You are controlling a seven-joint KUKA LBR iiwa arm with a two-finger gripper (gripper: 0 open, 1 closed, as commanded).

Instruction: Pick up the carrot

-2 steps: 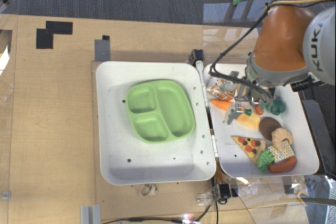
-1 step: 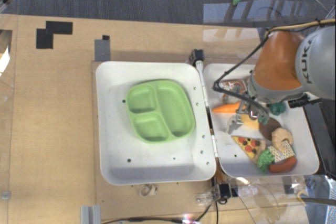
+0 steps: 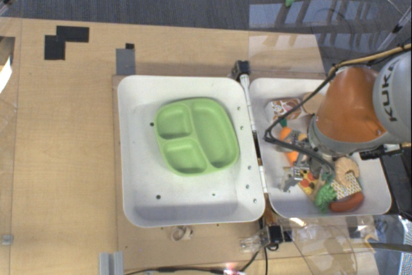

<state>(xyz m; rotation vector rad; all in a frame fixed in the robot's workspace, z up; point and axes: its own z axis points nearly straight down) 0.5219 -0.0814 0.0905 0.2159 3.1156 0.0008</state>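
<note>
The arm's orange band (image 3: 347, 106) hangs over the right bin (image 3: 380, 193) and hides much of its middle. Below it, the gripper (image 3: 297, 170) is down among the toy food at the bin's centre-left. An orange piece that looks like the carrot (image 3: 286, 134) lies just up and left of the gripper, partly crossed by a black cable. A second small orange bit (image 3: 293, 155) sits right against the gripper body. I cannot tell whether anything is between the fingers.
A green broccoli (image 3: 324, 194), a red sausage (image 3: 347, 203), a round cracker (image 3: 347, 167) and a yellow piece (image 3: 309, 187) crowd the right bin's front. The left bin (image 3: 138, 196) holds a green divided plate (image 3: 196, 136). A rail (image 3: 252, 132) separates the bins.
</note>
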